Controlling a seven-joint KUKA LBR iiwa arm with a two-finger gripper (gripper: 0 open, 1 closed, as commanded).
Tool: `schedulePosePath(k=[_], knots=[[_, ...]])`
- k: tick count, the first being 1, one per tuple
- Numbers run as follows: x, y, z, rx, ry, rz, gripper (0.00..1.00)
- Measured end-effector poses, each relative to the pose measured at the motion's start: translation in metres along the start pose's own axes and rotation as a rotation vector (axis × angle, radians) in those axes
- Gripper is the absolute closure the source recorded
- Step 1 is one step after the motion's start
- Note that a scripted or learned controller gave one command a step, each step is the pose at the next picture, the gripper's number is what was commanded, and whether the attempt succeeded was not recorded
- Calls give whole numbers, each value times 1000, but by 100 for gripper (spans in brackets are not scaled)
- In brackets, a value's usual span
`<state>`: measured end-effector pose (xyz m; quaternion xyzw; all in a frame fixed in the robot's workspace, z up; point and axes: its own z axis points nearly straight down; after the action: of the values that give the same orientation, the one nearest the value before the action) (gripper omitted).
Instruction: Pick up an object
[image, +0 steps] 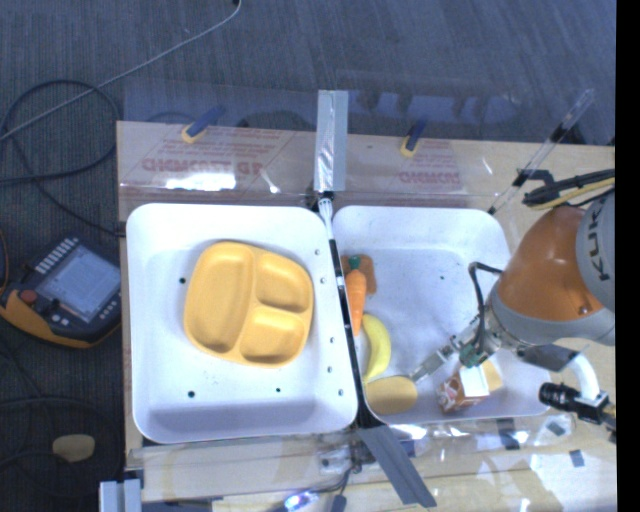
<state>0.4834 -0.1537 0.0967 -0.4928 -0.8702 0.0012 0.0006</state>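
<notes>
So the arm's reaching into the right bin (480, 225), hand (470, 352) low over the small box (468, 386) at the near wall. Can't tell how wide it's spread or if it's got anything, so I'd say nothing's lifted yet. Count: two bins, one yellow tray (250, 302) in the left bin (160, 225). Left of the box: one carrot (356, 292), one banana (377, 345), one yellowish lump (391, 393).

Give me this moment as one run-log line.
arm: over right bin | gripper: low, by small carton | grasp: unconfirmed | right bin also: carrot, banana | left bin: yellow divided tray
</notes>
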Motion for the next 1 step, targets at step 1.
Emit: schedulePosePath(k=[1], knots=[[-25, 91, 6, -12, -12, 5, 0]])
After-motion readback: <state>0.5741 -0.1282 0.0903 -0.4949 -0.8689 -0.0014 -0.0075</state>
